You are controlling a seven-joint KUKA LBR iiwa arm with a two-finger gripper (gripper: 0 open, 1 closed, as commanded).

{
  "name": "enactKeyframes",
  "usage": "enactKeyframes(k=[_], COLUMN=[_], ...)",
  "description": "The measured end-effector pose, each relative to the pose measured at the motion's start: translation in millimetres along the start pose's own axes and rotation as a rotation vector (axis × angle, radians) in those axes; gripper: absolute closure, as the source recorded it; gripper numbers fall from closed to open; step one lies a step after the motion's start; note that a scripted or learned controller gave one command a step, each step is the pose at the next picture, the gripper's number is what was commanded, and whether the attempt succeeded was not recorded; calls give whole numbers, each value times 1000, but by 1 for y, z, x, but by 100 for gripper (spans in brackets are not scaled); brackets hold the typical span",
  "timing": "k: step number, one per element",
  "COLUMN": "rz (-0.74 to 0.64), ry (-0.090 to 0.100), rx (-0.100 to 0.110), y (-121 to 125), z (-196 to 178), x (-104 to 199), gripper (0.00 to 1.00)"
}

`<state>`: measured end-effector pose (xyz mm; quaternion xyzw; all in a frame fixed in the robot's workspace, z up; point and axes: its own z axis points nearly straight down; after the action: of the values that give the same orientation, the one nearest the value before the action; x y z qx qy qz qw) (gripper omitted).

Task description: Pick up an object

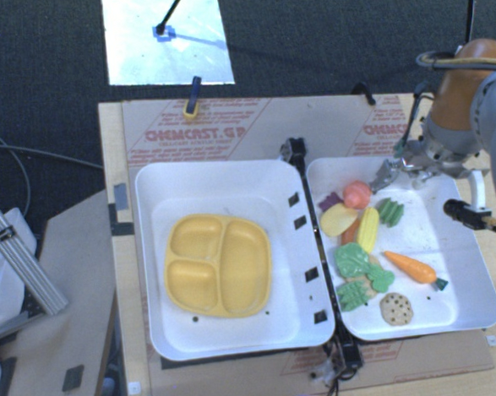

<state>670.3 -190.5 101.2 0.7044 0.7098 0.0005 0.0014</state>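
The left bin carries a yellow divided plate lying flat near its middle, a little toward the near edge, with three compartments facing up. Across the black hinge strip, the right bin holds a cluster of toy food crowded against its left wall: a small purple piece by the far-left corner, a pink-red round piece just beside it, a yellow lemon-like piece and a yellow corn cob touching below that, and a green ridged piece to their right. Nearer the front edge lie green leafy pieces, a second green bunch, an orange carrot lying at a slant toward the middle, and a speckled cookie close to the near edge. The gripper hangs over the far edge of the right bin, just above the pink-red piece and the green ridged one; its fingers look slightly parted with nothing between them. These look like light, rigid, smooth plastic toys, likely slippery and prone to skidding. The carrot and cookie stand apart from the heap, so the carrot, pinched across its thick middle, seems the cleanest pick.
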Motion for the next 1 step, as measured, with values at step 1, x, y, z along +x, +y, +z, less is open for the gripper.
enactKeyframes(k=[1], rz=[6], ry=[4], rx=[7], y=[-55], z=[18], x=[32], gripper=[0])
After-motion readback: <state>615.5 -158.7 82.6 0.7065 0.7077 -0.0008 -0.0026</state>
